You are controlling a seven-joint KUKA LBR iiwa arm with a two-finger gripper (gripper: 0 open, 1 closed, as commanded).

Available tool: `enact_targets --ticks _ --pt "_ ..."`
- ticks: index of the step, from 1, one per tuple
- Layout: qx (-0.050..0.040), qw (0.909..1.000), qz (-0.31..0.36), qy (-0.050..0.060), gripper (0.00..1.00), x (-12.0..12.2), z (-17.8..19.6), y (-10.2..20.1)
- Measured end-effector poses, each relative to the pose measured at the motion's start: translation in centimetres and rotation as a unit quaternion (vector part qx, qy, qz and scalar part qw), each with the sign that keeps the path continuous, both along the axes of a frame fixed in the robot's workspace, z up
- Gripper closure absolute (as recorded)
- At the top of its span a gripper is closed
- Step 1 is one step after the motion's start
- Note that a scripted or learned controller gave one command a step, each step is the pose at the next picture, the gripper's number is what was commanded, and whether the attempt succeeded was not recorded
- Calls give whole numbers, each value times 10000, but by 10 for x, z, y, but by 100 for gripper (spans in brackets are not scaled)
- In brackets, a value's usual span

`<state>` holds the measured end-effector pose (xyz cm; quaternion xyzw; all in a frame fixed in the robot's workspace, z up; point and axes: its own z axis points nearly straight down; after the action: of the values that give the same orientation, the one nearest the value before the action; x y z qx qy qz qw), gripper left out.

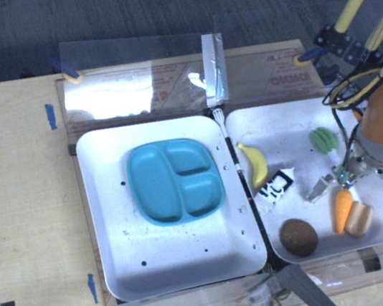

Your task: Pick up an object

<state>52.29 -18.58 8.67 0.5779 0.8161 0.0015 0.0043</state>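
Orange carrot [342, 210] is lying near the right bin's [294, 115] near-right corner, touching a tan piece [359, 218], while the gripper [325, 185], whose opening I cannot tell, is hovering just beside it and should be descending centred over it.

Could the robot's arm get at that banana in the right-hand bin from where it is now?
Probably yes. The banana lies by the right bin's left wall with bare floor around most of it, and the gripper hangs over the same bin. The black-and-white card at the banana's lower end and the nearby wall might crowd a grasp.
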Motion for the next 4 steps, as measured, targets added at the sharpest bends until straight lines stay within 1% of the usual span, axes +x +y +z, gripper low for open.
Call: enact_targets --ticks 1,2,3,4 --pt "-24 9696 2448 -4 0 -39 0 -4" --pt "-27 9931 1171 -3 0 -39 1 38" --pt "-3 9829 1840 26 0 12 1 42" --pt "3 9915 1298 33 0 92 35 46"
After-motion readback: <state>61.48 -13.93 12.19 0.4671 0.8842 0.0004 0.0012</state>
